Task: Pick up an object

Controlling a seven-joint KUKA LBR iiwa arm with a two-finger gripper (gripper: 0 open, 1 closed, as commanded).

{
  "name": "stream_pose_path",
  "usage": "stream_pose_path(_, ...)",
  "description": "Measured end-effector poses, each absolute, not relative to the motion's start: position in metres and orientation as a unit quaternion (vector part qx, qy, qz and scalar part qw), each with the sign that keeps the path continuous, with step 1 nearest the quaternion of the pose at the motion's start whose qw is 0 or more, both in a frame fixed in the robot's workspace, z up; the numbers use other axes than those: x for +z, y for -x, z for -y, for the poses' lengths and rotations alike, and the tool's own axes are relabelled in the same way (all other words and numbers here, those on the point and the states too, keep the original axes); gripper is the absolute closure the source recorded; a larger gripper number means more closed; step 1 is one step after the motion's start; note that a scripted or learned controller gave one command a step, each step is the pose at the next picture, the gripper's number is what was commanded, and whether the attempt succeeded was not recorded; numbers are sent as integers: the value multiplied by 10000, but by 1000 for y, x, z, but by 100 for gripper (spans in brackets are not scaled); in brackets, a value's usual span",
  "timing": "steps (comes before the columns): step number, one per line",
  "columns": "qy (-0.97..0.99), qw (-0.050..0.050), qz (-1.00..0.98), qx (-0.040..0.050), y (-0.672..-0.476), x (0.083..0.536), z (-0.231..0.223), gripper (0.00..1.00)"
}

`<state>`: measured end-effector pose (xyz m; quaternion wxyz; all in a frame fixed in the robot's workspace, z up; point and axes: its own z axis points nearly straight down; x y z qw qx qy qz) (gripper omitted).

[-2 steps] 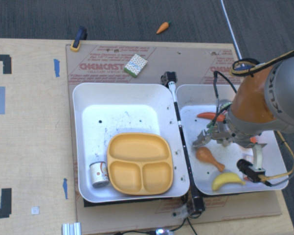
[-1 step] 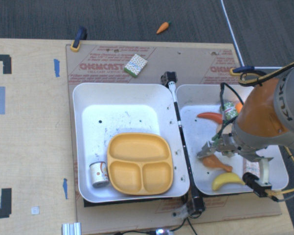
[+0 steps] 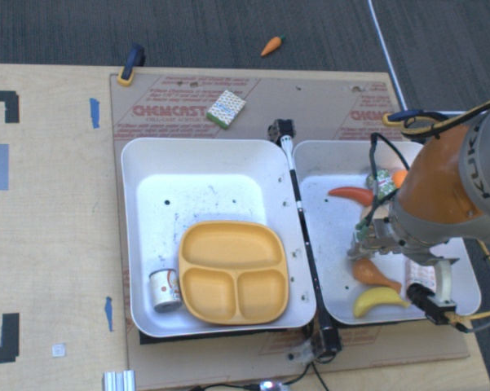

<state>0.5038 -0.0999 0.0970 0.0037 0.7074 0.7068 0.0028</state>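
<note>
Orange carrot-shaped toy (image 3: 373,273) lies beside a yellow plastic banana (image 3: 378,301) in the right white bin (image 3: 330,218), just under the gripper (image 3: 363,247), whose finger state I cannot tell.

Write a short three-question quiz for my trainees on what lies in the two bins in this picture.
1. True or false: the yellow divided plate lies in the left bin.
2. Which thing lies beside that plate in the same bin: A) a small cup, B) a spoon, C) a bottle?
3. Fill in: at the near edge of the right bin, below the gripper, lies a yellow ____.

Key: 1 true; 2 A; 3 banana.
</note>
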Motion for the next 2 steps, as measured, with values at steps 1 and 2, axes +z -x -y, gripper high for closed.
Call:
stream_pose_path(1,-7076,20,-7066,8,-502,87,94,100)
stream_pose_path(2,-7065,1,-7077,9,-501,185,-16,100)
